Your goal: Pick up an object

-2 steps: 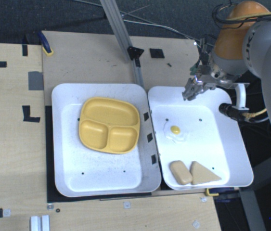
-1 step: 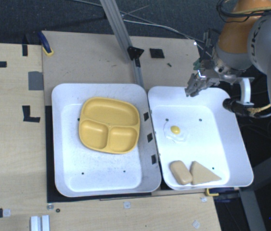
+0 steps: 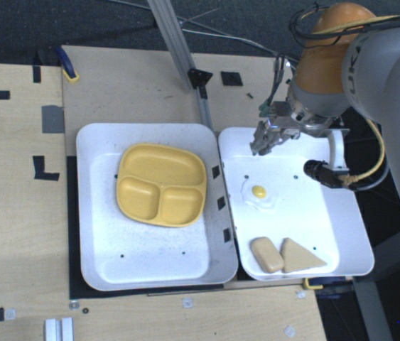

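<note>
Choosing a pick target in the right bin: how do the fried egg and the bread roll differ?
The fried egg is flat, white with a yellow yolk; the bread roll is tan, rounded and thicker. The egg lies mid-bin, nearer the claw; the roll lies at the near edge, close beside a tan wedge, whereas the egg lies alone. Both rest loose on the right bin floor.

Glossy white plastic bins (image 3: 150, 275) sit on a matt wood-look surface (image 3: 15, 212); the yellow tray (image 3: 161, 185) looks smooth plastic.
</note>
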Robot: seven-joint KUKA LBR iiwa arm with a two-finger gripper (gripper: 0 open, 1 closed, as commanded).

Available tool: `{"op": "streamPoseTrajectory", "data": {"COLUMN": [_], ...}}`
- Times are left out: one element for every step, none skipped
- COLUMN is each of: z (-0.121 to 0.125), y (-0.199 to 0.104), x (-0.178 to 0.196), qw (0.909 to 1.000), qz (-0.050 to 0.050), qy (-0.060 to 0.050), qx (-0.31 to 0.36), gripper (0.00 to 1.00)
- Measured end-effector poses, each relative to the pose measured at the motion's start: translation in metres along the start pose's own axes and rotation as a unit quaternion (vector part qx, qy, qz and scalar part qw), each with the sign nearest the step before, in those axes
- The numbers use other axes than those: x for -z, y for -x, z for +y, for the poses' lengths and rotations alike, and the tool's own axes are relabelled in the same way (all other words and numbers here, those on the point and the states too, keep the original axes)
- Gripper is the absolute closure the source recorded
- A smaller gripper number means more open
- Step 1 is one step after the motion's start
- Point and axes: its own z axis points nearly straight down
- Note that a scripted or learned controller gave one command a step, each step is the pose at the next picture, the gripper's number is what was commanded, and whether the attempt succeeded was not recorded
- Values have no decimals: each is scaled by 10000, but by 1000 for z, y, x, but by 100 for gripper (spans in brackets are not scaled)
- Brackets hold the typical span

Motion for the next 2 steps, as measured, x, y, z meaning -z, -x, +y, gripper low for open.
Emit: {"op": "streamPoseTrajectory", "data": {"z": [-7,-22], "y": [-52,-105], "x": [4,12], "qw": [10000,10000], "qz": [4,3], "qy": [4,3], "qx": [6,11], "gripper": [100,100]}}
